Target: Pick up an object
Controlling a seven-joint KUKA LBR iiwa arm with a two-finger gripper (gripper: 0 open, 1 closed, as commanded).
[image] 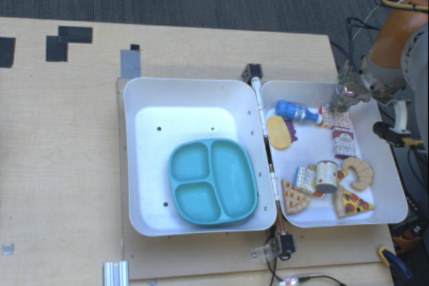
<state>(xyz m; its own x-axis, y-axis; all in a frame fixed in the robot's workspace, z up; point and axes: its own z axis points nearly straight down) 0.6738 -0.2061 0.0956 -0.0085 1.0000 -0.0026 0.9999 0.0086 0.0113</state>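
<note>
Camera view: blue bottle (297, 111) lying flat in right bin (395, 207) — claw (341, 98) just beside; grip state unclear.

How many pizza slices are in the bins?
2, both in the right bin near its front edge: one pizza slice at the front left, another pizza slice further right, below the croissant.

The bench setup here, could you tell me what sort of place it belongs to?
Probably a robotics lab: a wooden bench bearing two white bins, toy food like a pizza slice, and loose cables.
</note>
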